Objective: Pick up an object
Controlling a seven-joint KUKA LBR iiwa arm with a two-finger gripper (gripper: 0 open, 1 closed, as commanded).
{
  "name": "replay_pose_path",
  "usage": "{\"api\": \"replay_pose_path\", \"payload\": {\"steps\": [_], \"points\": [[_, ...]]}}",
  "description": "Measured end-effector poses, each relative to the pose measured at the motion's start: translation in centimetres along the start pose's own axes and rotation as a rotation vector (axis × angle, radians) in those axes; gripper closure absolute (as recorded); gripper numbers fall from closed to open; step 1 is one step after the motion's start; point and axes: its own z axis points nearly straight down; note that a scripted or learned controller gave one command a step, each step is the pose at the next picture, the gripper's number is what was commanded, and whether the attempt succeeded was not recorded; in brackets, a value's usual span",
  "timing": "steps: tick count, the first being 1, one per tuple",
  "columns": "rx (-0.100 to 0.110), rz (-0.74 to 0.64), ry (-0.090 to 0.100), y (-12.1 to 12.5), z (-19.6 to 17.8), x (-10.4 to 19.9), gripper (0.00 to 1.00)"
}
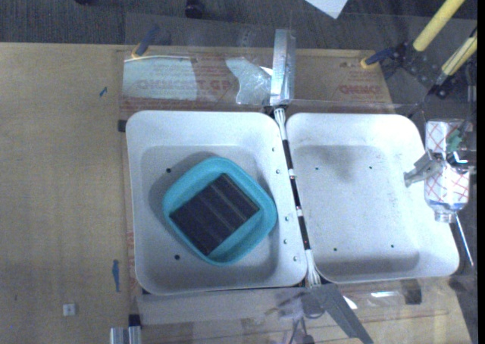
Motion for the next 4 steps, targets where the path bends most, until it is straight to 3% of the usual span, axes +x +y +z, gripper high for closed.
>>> {"api": "replay_pose_path", "payload": {"steps": [1,2,3,4], "points": [[-0.002,0.234,-0.001,3.9,-2.6,8.4,0.0],[0.002,0.277,0.0,3.8,4.8,0.9,0.0],[0.01,0.341,0.014,4.9,17.8,-2.2,0.0],[0.01,0.342,0.017,4.9,16.8,-2.1,1.0]]}}
